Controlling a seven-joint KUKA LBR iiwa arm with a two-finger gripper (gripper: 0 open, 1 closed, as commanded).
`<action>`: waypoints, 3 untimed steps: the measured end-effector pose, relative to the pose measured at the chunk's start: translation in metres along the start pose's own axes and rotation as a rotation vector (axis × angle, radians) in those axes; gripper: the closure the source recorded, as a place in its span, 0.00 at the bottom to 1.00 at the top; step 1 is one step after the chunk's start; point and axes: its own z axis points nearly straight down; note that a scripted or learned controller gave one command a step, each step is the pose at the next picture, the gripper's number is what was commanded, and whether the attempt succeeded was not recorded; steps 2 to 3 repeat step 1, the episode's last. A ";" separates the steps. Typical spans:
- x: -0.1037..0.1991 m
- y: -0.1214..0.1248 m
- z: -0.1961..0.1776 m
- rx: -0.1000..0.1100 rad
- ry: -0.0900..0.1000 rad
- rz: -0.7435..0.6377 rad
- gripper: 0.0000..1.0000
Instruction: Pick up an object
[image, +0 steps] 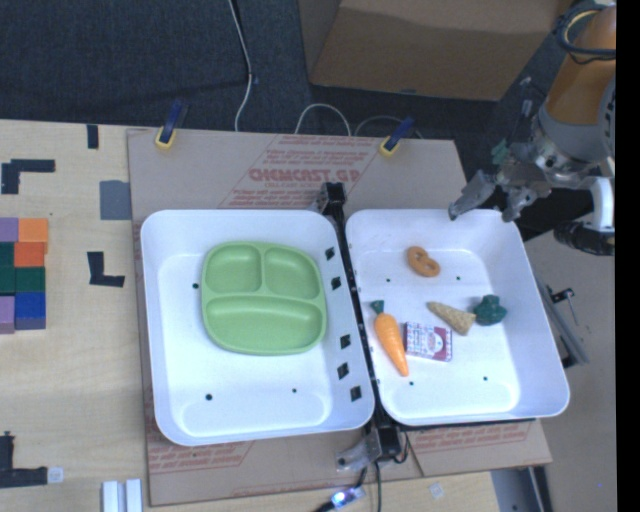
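Hovering above the right bin's (520, 262) far right corner, gripper (488, 199) with fingers spread apart, nothing between them. Lying below in that bin: pretzel (423, 262) nearest, then cone-shaped piece (452, 317) touching a green toy (489, 310), pink packet (428, 342) just beside an orange carrot (391, 343). Resting in the left bin (170, 395): green divided plate (264, 298).

Grey arm with orange band reaching in from upper right, end effector (486, 203) fingers spread apart, holding nothing
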 end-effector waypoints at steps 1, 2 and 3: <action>0.001 0.003 -0.009 -0.014 -0.003 -0.004 0.00; 0.001 0.003 -0.009 -0.014 -0.003 -0.004 0.00; 0.001 0.003 -0.009 -0.014 -0.003 -0.004 0.00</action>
